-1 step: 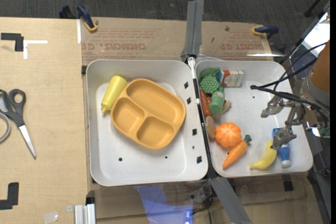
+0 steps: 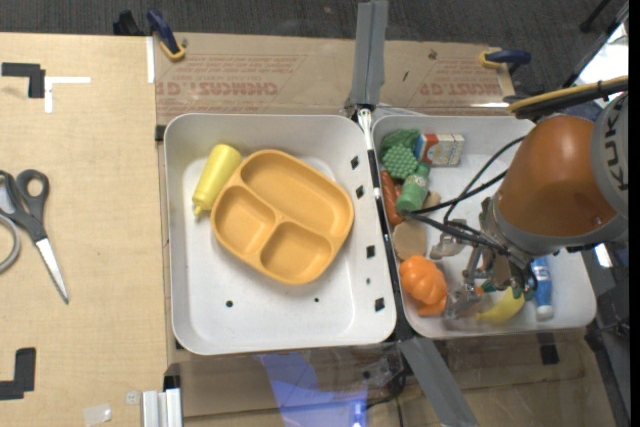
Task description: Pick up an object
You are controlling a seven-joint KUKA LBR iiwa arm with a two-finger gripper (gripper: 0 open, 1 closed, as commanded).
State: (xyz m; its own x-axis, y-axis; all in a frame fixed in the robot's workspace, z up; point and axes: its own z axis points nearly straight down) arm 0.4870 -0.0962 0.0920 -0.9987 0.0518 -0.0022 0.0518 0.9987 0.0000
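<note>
- The bench (image 2: pixel 80 215) has two white bins side by side on it.
- The left bin (image 2: pixel 190 315) has a big orange plate (image 2: pixel 283 215) in it. The plate has three parts.
- The plate lies in the middle of the left bin, a bit nearer the back edge and turned at a slant.
- A yellow bottle (image 2: pixel 214 176) lies just beside the plate, near the left back corner of that bin. It looks like it touches the plate's rim.
- The right bin (image 2: pixel 575 315) is full of small toys.
- At the back edge of the right bin there is a green bumpy toy (image 2: pixel 401 155) and a small white box (image 2: pixel 445 149) beside it.
- A round tan thing (image 2: pixel 410 239) lies by the left wall of the right bin.
- An orange toy (image 2: pixel 424 282) sits near the front left corner of the right bin.
- A yellow toy (image 2: pixel 505 306) lies close to the front edge, and a blue and white thing (image 2: pixel 541 283) is just beside it, toward the right.
- The arm (image 2: pixel 555 180) comes in from the right and hangs over the right bin.
- The gripper (image 2: pixel 478 290) is down low near the front edge of the right bin, between the orange toy and the yellow toy.
- I cannot tell from here if the gripper has grabbed anything or let go. Wires and toys are all mixed up around it.
- A pair of scissors (image 2: pixel 38 227) lies on the bench, near its left edge, well apart from the bins.
</note>
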